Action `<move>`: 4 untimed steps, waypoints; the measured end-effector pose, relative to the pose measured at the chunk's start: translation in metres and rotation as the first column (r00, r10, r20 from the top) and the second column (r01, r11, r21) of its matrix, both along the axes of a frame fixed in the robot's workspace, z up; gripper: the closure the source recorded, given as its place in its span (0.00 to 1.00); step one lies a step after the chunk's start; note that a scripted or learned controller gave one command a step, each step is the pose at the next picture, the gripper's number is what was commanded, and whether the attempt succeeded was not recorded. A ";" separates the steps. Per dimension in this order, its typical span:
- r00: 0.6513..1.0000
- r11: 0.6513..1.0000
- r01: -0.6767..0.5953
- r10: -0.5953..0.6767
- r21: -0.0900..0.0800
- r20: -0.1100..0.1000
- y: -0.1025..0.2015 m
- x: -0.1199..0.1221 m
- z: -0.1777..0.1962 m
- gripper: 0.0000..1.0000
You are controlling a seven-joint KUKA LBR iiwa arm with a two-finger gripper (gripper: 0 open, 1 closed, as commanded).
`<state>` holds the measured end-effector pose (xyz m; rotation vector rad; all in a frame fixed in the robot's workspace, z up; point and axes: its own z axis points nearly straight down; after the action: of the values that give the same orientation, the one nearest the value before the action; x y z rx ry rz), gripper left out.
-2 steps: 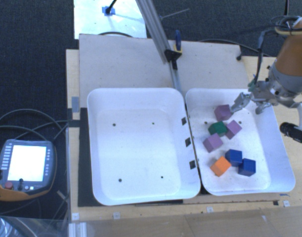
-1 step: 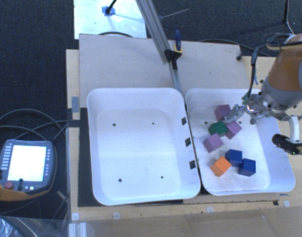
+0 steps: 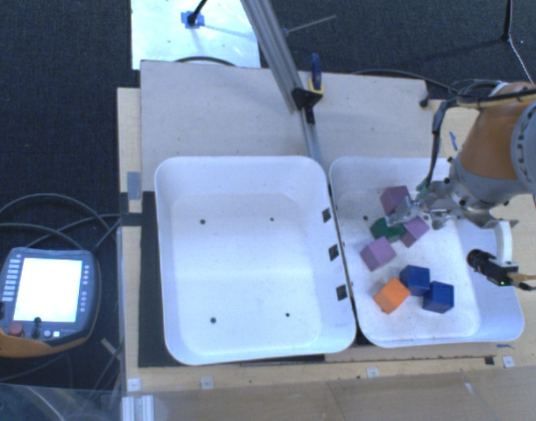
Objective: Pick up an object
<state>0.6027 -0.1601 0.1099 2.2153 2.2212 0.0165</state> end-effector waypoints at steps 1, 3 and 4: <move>1.000 1.000 -0.003 0.003 -0.006 0.010 -0.001 0.003 0.015 1.00; 1.000 1.000 -0.002 0.002 -0.006 -0.002 0.001 0.000 0.121 1.00; 1.000 1.000 -0.002 0.002 -0.006 -0.004 0.001 0.001 0.159 1.00</move>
<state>0.6039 -0.1596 0.2693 2.2118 2.2230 0.0053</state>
